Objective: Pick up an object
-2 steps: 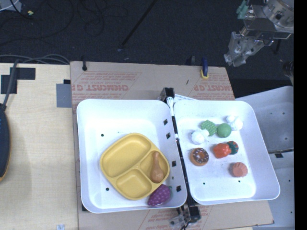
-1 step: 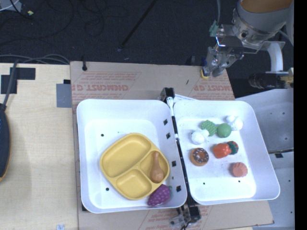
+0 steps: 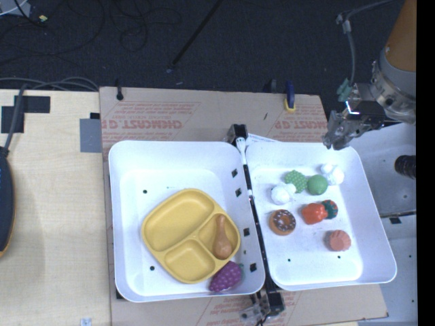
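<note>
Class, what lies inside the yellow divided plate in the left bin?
A brown pear lies inside the yellow divided plate, in its right compartment. The purple grapes sit outside, against its lower rim. The plate surface beneath the pear is covered.

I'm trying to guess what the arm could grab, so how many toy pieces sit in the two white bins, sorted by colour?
Brown: 2, a plastic pear in the yellow divided tray and a sprinkled donut
Purple: 1, grape bunch
Green: 2, a bumpy piece, a round ball
White: 2, small lumps
Red-orange: 2, tomato-like piece, pinkish lump
Total: 9

The gripper hovers over the right bin's top edge.
</note>
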`<act>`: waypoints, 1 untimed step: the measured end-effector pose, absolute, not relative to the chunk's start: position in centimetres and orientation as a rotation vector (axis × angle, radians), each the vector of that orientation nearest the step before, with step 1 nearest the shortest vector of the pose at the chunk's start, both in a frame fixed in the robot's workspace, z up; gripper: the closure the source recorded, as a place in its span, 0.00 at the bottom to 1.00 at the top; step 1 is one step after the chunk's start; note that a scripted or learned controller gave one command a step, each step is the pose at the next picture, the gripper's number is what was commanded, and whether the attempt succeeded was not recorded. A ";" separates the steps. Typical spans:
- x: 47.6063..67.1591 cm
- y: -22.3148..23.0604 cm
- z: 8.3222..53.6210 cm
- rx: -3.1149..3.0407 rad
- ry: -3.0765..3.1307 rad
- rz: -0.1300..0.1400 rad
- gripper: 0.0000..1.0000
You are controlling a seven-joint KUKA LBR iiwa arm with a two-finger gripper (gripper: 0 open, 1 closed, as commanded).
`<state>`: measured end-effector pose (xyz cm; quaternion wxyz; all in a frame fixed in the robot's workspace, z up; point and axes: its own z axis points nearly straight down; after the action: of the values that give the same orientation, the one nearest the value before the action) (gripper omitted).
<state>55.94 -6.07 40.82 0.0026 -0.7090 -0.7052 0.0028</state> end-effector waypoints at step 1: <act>59.9 -0.4 31.0 -2.209 -2.219 0.012 1.00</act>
<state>59.89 -0.39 31.03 0.0050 -0.7055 -0.7087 0.0038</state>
